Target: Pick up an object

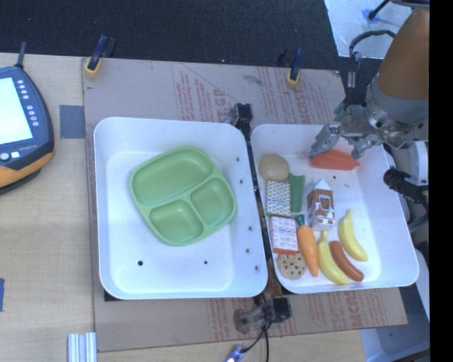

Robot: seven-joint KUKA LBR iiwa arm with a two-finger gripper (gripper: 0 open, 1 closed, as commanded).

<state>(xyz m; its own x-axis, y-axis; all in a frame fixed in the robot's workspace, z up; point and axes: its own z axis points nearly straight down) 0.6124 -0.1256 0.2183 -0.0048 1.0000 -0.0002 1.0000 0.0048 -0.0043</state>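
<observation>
My gripper [340, 144] hangs over the far part of the right bin [396, 225], its fingers spread apart. A red-orange toy vegetable [334, 161] lies on the bin floor just under and between the fingertips; I see no grip on it. Nearer in the same bin lie a beige round potato [273, 167], a small carton [321, 206], an orange carrot [308, 249], two yellow bananas [352, 236], a sausage [347, 262] and a cookie [290, 266].
The left bin [113, 255] holds a green divided plate [183, 194]. Printed packets [281, 216] and a green stick [296, 191] lie along the right bin's left wall. A teach pendant [11, 127] rests on the bench at far left. Clamps [291, 68] hold the board's far edge.
</observation>
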